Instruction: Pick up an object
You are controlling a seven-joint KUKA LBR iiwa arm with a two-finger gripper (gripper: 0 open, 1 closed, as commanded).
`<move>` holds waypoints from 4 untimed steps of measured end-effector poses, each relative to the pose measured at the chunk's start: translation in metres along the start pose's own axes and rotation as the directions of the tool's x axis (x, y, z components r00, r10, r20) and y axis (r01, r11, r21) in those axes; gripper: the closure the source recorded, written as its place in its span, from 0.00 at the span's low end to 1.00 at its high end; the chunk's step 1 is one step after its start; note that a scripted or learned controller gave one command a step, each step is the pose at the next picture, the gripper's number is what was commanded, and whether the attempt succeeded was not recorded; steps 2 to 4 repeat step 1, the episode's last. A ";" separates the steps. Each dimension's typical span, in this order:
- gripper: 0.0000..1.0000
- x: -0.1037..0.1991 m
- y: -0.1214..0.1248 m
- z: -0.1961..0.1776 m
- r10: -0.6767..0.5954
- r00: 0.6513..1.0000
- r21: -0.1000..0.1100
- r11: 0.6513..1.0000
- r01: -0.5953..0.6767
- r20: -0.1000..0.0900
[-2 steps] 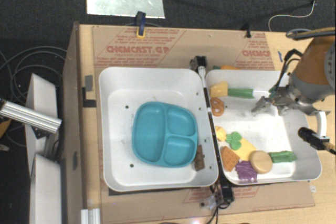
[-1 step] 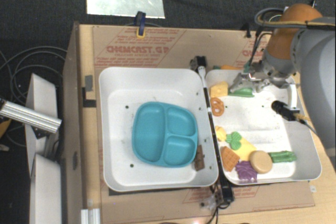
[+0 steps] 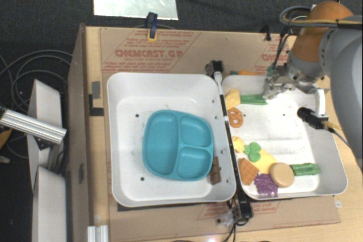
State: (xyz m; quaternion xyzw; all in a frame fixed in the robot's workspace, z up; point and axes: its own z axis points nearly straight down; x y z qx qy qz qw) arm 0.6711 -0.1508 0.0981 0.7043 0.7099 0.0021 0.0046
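Note:
My gripper (image 3: 271, 90) hangs low over the far end of the right bin (image 3: 334, 178). It is just right of a flat green piece (image 3: 252, 100) lying near the bin's back wall. Whether it touches that piece I cannot tell. A pale yellow piece (image 3: 232, 99) and a pretzel (image 3: 235, 117) lie along the bin's left wall. At the near end are a green leafy piece (image 3: 253, 150), an orange waffle (image 3: 248, 170), purple grapes (image 3: 265, 185), a tan bun (image 3: 282, 174) and a green pickle (image 3: 305, 168).
The left bin (image 3: 127, 99) holds a blue divided plate (image 3: 178, 144) and a small brown piece (image 3: 216, 170) by its right wall. An orange piece (image 3: 248, 72) lies just behind the right bin. The grey arm (image 3: 340, 59) and its black cable (image 3: 311, 116) cover the bin's right side.

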 end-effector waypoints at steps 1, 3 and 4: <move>1.00 -0.004 -0.058 -0.188 0.007 1.000 -0.009 1.000 -0.007 0.001; 1.00 -0.004 -0.058 -0.188 0.007 1.000 -0.009 1.000 -0.007 0.001; 1.00 -0.004 -0.058 -0.188 0.007 1.000 -0.009 1.000 -0.007 0.001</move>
